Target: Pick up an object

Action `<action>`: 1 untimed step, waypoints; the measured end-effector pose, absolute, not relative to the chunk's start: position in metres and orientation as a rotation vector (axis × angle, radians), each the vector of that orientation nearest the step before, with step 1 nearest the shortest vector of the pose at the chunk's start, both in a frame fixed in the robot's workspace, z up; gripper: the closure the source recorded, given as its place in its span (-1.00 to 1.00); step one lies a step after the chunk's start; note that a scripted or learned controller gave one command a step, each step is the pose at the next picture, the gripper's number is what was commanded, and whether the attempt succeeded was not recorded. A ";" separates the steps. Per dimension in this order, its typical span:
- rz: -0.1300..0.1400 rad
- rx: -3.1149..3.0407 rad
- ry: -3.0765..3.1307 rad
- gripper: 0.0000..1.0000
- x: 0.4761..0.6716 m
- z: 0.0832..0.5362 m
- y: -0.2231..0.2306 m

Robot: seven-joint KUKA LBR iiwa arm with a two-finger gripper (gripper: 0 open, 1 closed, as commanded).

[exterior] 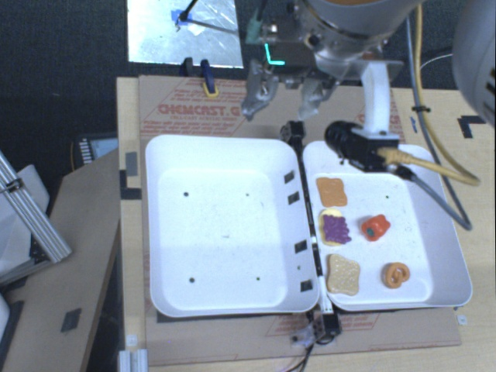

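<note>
While pincer (279, 103) hangs high, wide and holding nothing, toy tomato (375, 228), grapes (335, 229), toast (343, 274) wait unpicked in right bin (442, 242).

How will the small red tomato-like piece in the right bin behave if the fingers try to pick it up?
The red piece looks rounded and glossy, so it may slip or roll away when pinched. It seems a small toy, probably light and stiff. The purple grapes lie close on its left, so a push might knock it against them.

Red "CHEMCAST" – partly hidden – on brown sheet (194, 107).
</note>
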State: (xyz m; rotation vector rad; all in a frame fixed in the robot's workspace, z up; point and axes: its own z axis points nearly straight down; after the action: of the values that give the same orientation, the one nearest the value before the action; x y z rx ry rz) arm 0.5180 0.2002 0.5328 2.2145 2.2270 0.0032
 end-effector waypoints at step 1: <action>0.011 2.211 2.226 -1.00 0.599 0.536 0.236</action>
State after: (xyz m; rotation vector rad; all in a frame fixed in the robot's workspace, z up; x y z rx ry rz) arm 0.5993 0.2357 0.5355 2.2110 2.2262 0.0106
